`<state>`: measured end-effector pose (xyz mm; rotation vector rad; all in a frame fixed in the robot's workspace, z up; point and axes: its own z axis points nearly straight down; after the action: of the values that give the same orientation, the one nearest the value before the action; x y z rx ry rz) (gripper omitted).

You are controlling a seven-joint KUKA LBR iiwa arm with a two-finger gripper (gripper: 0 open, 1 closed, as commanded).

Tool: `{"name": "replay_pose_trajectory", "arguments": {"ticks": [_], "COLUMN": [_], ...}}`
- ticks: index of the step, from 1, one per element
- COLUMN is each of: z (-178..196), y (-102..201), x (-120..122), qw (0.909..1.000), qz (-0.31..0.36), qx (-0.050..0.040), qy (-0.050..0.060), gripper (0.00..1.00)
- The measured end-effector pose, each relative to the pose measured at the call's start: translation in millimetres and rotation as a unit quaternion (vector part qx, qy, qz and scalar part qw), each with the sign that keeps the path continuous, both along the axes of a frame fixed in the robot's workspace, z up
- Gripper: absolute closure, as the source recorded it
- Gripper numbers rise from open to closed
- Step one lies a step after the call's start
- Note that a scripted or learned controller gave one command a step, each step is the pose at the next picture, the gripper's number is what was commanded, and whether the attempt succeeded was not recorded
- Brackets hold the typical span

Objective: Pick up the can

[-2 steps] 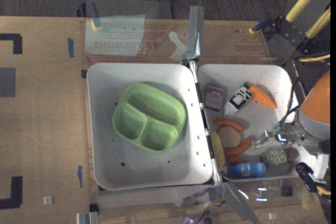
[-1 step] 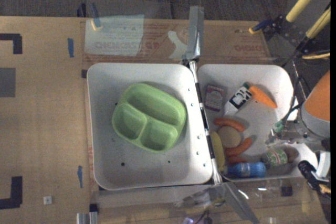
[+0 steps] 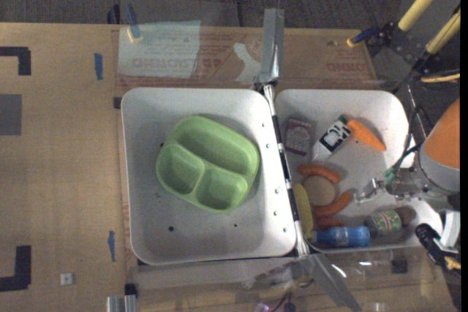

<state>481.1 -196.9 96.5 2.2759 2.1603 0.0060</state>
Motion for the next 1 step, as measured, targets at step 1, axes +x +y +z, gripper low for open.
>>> {"name": "replay_pose_trajectory", "arguments": {"ticks": [1], "z": [0.0], "y": [0.0], "x": [0.0], "qw": [1.0000], "qz": [0.000], "qx": [0.0000], "qy": [0.000], "gripper": [0.00]}}
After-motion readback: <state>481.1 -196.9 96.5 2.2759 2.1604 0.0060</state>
